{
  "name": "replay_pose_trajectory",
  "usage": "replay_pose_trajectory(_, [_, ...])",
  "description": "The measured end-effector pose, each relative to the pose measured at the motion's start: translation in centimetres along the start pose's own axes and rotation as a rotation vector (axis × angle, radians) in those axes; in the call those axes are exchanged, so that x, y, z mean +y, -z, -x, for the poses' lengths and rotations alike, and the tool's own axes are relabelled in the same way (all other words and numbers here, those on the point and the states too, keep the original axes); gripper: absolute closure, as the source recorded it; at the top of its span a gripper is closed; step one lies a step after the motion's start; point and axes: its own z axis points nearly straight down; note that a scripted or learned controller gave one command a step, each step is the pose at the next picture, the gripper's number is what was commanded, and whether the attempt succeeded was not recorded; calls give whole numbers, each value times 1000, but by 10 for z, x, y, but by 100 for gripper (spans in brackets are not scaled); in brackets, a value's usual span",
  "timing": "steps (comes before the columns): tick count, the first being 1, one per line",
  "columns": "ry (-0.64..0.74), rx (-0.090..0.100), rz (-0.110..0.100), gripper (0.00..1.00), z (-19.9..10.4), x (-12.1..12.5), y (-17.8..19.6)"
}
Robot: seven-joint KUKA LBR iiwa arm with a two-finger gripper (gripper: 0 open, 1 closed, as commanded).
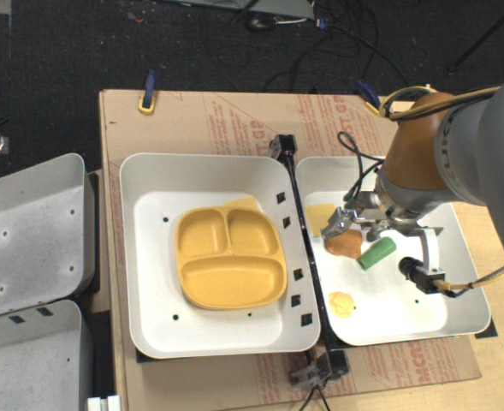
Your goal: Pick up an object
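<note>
Over the right bin (465, 315) the grey arm with its orange band (414, 148) reaches down, and the gripper (347, 227) sits low at the bin's left side, right above a brown rounded object (346, 246). Whether its jaws are wide, narrow or closed on that object cannot be told from this angle. A green cylinder (376, 253) lies tilted just beside the brown object, a small yellow piece (341, 303) rests nearer the front wall, and a pale yellow flat item (317, 217) lies by the divider. In the left bin (140, 315) sits a yellow compartment tray (231, 258). The cardboard sheet (192, 122) under both bins carries red printing, too faint and broken to read.
</note>
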Motion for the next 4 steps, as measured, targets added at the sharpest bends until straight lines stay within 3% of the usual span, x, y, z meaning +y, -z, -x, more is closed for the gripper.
replay_pose_trajectory(1, [-1, -1, 6, 100, 0, 2, 14])
replay_pose_trajectory(4, [4, -2, 11, 100, 7, 17, 151])
